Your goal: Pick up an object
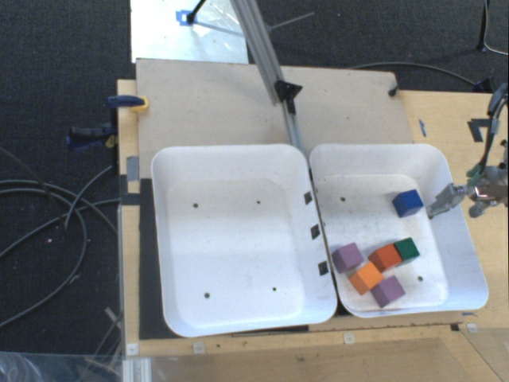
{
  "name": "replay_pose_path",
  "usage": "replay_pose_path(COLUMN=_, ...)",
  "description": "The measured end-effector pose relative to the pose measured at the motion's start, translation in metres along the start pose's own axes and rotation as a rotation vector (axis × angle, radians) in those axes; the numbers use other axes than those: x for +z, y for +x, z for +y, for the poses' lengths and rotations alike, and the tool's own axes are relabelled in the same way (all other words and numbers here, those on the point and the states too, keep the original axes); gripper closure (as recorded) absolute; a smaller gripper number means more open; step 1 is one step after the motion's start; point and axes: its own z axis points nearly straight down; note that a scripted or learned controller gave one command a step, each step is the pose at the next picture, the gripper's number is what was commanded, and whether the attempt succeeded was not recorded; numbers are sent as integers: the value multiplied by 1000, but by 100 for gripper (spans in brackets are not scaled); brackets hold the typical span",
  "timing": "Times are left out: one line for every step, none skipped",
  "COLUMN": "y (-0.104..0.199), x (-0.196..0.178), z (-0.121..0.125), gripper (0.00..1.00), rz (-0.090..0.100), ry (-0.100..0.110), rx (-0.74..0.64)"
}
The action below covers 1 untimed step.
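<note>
reaching in from the right edge, the grey two-finger gripper hangs over the right side of the right-hand shallow white plastic bin, its slim metal tip pointing left toward a small blue cube. the tip sits just beside the cube on its right, and nothing shows between the fingers; whether they are spread or pressed together i cannot tell at this size. the blue cube rests alone in the upper part of that bin. lower down lies a loose cluster: a light purple cube, an orange-red block, a dark green cube just beside the orange-red one, a bright orange cube, and a second purple cube nearest the front rim. the left-hand shallow white plastic bin sits touching the right one along a shared edge.
</note>
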Motion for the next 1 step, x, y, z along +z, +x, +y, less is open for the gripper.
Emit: replay_pose_path(y=-18, x=147, z=35, gripper=0, rz=1, ry=7, rx=2)
